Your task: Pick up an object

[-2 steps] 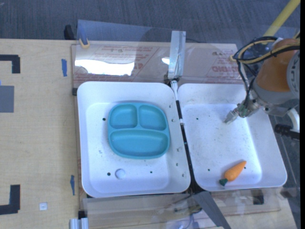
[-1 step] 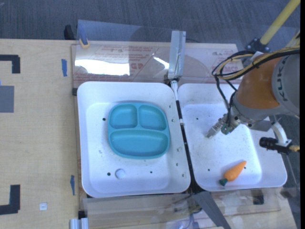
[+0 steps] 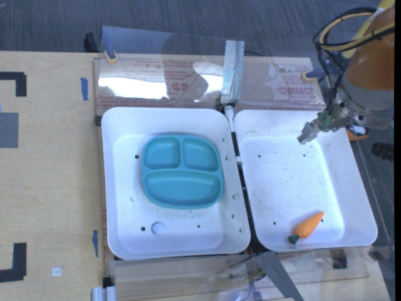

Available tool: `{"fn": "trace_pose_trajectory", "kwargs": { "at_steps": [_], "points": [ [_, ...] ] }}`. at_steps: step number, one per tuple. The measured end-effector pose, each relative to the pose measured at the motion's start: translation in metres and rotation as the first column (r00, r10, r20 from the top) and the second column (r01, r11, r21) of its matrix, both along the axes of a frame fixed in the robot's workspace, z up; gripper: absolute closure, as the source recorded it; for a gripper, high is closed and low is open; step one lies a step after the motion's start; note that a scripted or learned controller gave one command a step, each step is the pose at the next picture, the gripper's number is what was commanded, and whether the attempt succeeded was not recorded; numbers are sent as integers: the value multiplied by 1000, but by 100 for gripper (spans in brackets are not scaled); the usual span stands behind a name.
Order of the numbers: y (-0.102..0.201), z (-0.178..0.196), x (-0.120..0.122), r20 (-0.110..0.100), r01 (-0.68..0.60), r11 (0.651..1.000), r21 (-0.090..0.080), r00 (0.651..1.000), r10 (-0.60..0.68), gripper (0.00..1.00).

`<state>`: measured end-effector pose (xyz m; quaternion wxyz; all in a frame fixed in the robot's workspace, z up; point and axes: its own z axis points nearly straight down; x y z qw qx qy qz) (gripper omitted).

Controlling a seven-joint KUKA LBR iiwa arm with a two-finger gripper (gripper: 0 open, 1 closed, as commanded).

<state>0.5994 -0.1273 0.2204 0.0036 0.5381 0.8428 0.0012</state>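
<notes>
The arm enters from the upper right of the frame, angled down-left, its hand (image 3: 308, 133) poised over the right bin's (image 3: 276, 168) upper right part; I cannot tell its grip state. A toy carrot (image 3: 306, 226) lies at that bin's lower right.

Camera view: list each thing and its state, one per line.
Carrot: lying on its side in the right bin's near corner, untouched.
Blue tray: flat in the left bin, right way up.
Gripper: over the right bin's far side, well apart from the carrot, holding nothing.
</notes>
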Motion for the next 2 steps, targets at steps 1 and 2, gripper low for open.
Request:
{"fn": "trace_pose_trajectory", "kwargs": {
  "at_steps": [1, 2],
  "points": [
    [28, -104, -38, -19, 101, 995, 3, 995, -101, 100],
    [27, -100, -35, -10, 102, 995, 2, 995, -102, 0]
  ]
}}
